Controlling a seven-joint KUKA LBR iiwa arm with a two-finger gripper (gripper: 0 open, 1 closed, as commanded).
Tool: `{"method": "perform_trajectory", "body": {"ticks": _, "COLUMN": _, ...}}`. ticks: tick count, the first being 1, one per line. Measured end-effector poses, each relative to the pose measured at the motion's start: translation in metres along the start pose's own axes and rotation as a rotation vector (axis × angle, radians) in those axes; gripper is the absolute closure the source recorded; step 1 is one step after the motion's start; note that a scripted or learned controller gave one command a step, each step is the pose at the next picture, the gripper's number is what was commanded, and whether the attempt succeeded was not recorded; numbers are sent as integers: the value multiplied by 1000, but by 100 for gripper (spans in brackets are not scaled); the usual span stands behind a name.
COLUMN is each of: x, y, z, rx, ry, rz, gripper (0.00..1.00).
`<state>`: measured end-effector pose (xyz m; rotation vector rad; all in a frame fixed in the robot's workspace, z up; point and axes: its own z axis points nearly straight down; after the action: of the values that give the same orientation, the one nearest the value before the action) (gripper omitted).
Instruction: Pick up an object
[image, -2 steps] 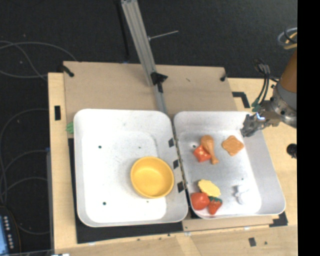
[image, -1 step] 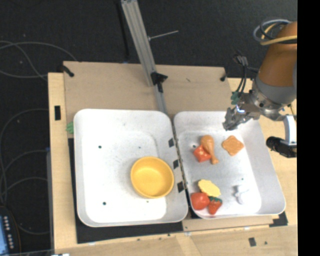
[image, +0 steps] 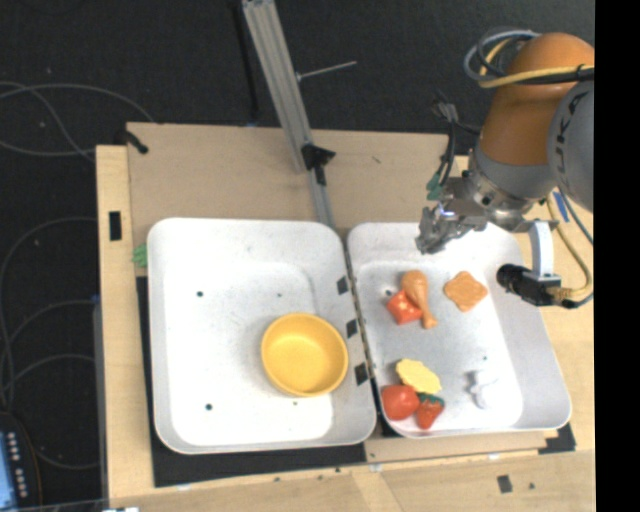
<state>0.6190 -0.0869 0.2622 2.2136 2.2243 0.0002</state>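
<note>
The gripper (image: 437, 238) hangs over the far edge of the right bin (image: 520, 345), and from where I stand I cannot tell how it is set; nothing shows in its grasp. Closest to it, just toward the near side, lies an orange drumstick-shaped toy (image: 418, 296), touching a small red block (image: 402, 309) on its left. Just right of those, apart from them, sits a flat tan piece like a slice of toast (image: 465, 291). Farther off toward the bin's near rim lies a yellow piece (image: 418, 376), and just beyond it a red tomato-like toy (image: 399, 402) touches a strawberry-like toy (image: 429, 412). To their right, apart, is a small white object (image: 480, 387), hard to make out against the bin floor. Farther still, across the divide between the bins, a yellow bowl (image: 304, 353) stands upright in the left bin (image: 220, 280). Both bins rest on the tan surface (image: 210, 170).
</note>
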Motion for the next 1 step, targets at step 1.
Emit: {"method": "perform_trajectory", "body": {"ticks": 1, "x": 47, "y": -3, "z": 6, "rx": 2, "ry": 1, "rz": 0, "gripper": 100}}
